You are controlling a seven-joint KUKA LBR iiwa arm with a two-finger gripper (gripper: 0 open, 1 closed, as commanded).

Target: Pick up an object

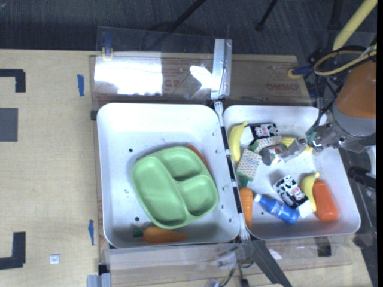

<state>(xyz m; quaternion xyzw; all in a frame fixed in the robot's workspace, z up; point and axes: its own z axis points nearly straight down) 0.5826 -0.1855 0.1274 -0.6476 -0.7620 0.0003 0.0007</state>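
green plate (175, 187) in left bin (114, 160) (carrot (164, 235) beside)

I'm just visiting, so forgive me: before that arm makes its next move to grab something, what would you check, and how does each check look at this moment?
1. Gripper is over the right bin: ok.
2. Things within reach there, such as the banana, blue bottle and orange bottle: ok.
3. One thing singled out between the fingers: cannot tell; the pile is crowded.
4. Fingers open wide enough: cannot tell.
5. Green divided plate and carrot lie in the left bin, out of the way: ok.
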